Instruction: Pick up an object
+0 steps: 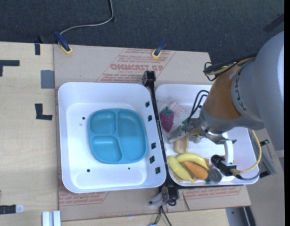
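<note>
Bench: your view looks down on a cardboard sheet [135,65] laid over a pale wooden top, with dark carpet behind it and two yellow clamps at the cardboard's far edge.
Arm: you see it come in from the right, grey with the orange band [222,98] above the wrist, hanging over the right bin [251,182].
Gripper: the gripper [182,134] sits low in the right bin, pointing toward its left side; you cannot tell from this angle whether it is spread, closed or holding anything.
Nearest objects: a pale beige piece [181,146] lies just below the gripper tip, and a dark red strawberry-like toy [167,120] lies just to its upper left; contact with either is unclear.
Right bin, front: you will find a banana [180,166] and an orange carrot [195,170] lying side by side near the front wall, touching or nearly so.
Left bin: the left bin [69,126] holds a blue divided plate [118,135] lying flat near its middle.
Hard to read: the wrist body covers the right bin's middle and back, and the dark fittings by the white part at the front right are too small for you to identify.
</note>
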Motion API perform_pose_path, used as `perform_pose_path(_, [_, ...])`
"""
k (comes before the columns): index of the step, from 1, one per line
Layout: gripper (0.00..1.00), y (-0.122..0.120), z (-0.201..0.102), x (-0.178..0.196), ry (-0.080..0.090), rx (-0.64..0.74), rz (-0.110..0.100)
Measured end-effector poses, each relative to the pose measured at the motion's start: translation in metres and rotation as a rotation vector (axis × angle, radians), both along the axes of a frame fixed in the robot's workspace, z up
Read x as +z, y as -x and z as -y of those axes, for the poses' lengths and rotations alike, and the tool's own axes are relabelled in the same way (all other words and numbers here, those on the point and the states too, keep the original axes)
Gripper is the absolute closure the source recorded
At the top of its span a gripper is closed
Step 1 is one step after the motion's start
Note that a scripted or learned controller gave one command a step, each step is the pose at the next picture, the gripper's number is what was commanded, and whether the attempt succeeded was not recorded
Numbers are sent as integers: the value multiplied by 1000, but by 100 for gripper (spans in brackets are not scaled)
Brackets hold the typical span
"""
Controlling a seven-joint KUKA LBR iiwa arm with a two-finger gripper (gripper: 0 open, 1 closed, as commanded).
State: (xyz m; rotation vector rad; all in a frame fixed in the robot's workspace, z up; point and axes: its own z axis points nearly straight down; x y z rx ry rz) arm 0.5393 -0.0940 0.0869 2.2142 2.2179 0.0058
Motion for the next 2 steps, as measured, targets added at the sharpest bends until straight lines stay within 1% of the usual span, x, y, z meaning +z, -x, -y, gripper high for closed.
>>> perform_pose_path(1, [100,0,0,9,1,0,-2])
perform_pose_path(2, [100,9,-71,97,-4,0,-9])
